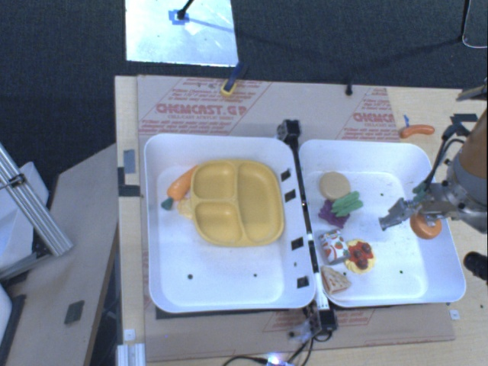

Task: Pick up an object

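Note:
My gripper [412, 212] hangs over the right side of the right bin [381, 158], at the end of the arm that comes in from the right. An orange round toy [426, 227] lies directly under or against it; whether it is gripped is unclear. To the gripper's left lie a tan round cookie [334, 184], a green piece [348, 202] on a purple piece [331, 214], a small red-and-white carton [332, 246], a red and yellow toy [360, 255] and a sandwich wedge [334, 280].
The left bin [221, 284] holds a yellow divided plate [232, 202] with a toy carrot [180, 184] at its left rim. A black hinge strip [299, 204] runs between the bins. An orange toy [416, 131] lies on the cardboard behind the right bin.

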Robot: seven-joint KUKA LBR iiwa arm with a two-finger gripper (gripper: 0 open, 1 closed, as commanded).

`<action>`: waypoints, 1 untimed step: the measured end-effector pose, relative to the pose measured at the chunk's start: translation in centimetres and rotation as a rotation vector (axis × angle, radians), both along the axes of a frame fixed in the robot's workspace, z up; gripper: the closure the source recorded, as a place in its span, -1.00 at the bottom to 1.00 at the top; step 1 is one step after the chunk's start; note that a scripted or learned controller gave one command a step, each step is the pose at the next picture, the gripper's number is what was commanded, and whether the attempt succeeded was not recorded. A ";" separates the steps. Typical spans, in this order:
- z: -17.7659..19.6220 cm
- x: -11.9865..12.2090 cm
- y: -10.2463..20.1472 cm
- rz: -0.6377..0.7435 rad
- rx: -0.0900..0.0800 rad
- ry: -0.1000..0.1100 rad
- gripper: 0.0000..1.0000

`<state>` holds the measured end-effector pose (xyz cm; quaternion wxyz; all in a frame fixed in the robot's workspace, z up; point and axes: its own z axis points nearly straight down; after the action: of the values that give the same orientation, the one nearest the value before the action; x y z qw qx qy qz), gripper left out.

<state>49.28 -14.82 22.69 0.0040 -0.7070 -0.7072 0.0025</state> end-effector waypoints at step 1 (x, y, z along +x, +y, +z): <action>0.5 0.2 0.0 0.003 -0.002 -0.011 -1.00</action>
<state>49.52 -14.79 23.18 -0.0005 -0.7059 -0.7083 -0.0005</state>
